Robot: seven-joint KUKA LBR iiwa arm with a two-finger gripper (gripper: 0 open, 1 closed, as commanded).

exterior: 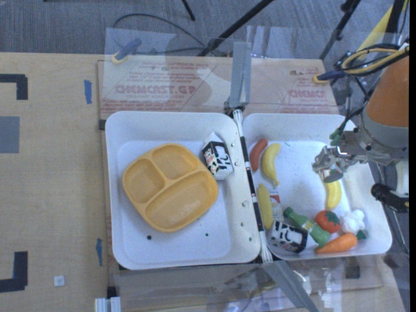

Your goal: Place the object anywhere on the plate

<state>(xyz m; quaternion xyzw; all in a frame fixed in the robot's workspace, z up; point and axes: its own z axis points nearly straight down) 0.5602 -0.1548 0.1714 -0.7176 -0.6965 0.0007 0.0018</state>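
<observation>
A yellow three-section plate (170, 186) lies in the left bin (123, 239). A black-and-white carton (217, 159) rests just off the plate's right rim, against the bin's divider side. My gripper (329, 164) hangs over the right bin (377, 239), near its right half, far from the plate. Right under it lies a small yellow banana (333, 195); I cannot tell whether they touch. The arm's grey wrist and orange band (390, 103) reach in from the right.
The right bin holds several toys: a red sausage (258, 153), a banana (271, 163), a yellow piece (264, 205), a second carton (288, 236), a green bottle (305, 224), a tomato (327, 220), a carrot (337, 243) and a white piece (353, 221).
</observation>
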